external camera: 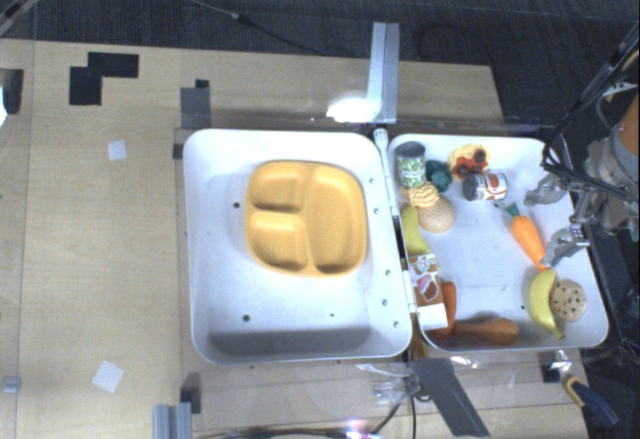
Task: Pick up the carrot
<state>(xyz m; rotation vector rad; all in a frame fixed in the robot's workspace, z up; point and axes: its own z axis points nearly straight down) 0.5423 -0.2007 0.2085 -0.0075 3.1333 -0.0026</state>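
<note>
Sausage (478,331) at right bin (480,257) near wall; carrot (527,236) beyond, beside banana (541,299). Gripper (560,217) just right of carrot, fingers spread, nothing between.

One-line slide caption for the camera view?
Two-finger gripper poised beside the orange carrot in the right white bin.

Glossy white plastic bins (290,347) sit on a pale matt wood-look bench (90,257).

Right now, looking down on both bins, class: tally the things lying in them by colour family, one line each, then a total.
Orange or brown: 3, carrot, sausage, cookie
Yellow or tan: 3, tray, banana, potato
Green: 2, can, teal piece
Mixed or unclear: about 5
Total: about 13
</note>
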